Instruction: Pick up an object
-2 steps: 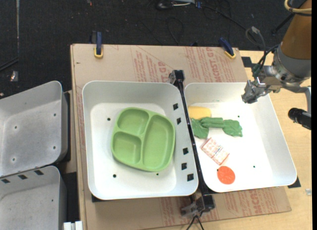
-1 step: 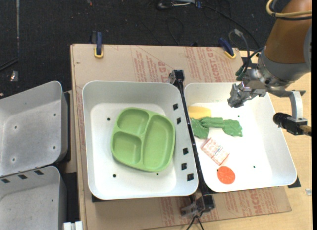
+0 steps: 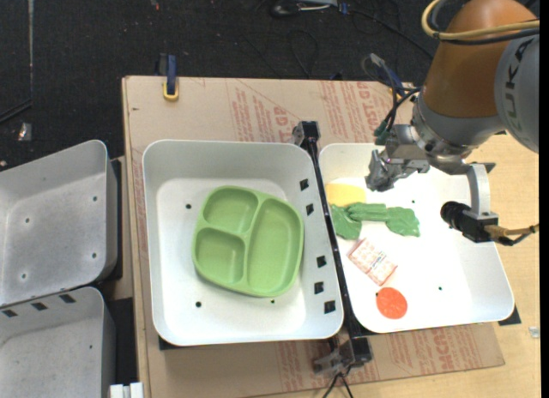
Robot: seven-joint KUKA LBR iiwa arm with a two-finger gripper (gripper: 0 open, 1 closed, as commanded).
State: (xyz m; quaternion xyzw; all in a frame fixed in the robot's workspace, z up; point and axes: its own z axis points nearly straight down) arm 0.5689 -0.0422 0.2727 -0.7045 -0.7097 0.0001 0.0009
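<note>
Nearest me in the right-hand bin (image 3: 480, 302) lies a flat orange disc (image 3: 392, 303), and just beyond it a small white packet with red print (image 3: 371, 260), set at a slant. Further in comes a green cloth-like piece (image 3: 375, 217), long and crumpled, its long axis running across the bin from the divider side toward the arm. Behind its left end sits a pale yellow object (image 3: 346, 191), close to the bin's far-left corner.

The hand (image 3: 383, 175) hangs just past these two, at the far side of the bin, with the grey arm and its orange band (image 3: 473, 53) rising behind it to the right. The yellow object lies just to the hand's left, the green piece just on the near side of it; either looks like the likeliest pick, as the packet and disc are further off toward me. Whether the hand is open or closed I cannot tell from here; the tips are dark and bunched together against the white, and nothing is seen between them.

The left bin (image 3: 163, 216) holds a green divided tray (image 3: 249, 240), well apart from the hand. Both bins rest on a counter (image 3: 249, 105) of brown printed board; beyond it the floor (image 3: 77, 36) is dark, with cables trailing.
</note>
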